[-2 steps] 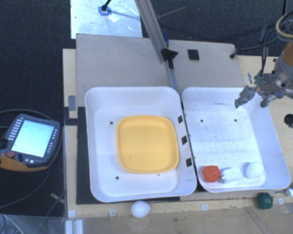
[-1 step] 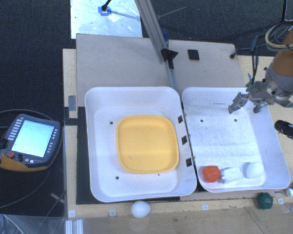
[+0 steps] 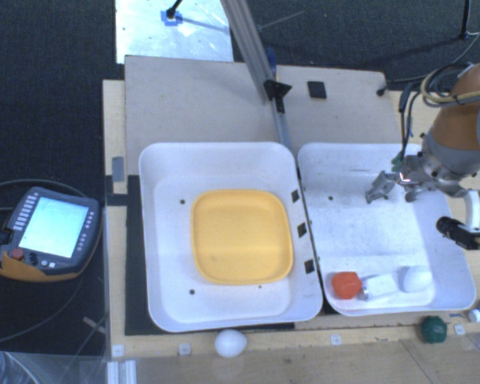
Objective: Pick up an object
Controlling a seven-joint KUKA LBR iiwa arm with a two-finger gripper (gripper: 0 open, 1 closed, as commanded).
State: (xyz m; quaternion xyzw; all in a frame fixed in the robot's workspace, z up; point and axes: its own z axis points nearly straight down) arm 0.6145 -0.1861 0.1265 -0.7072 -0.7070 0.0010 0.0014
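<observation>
The jaws hang over the upper part of the right bin; how far they are parted cannot be told, and nothing shows between them. Along that bin's lower edge lie an orange object, a white piece and a white ball. The left bin holds a yellow plate.
</observation>
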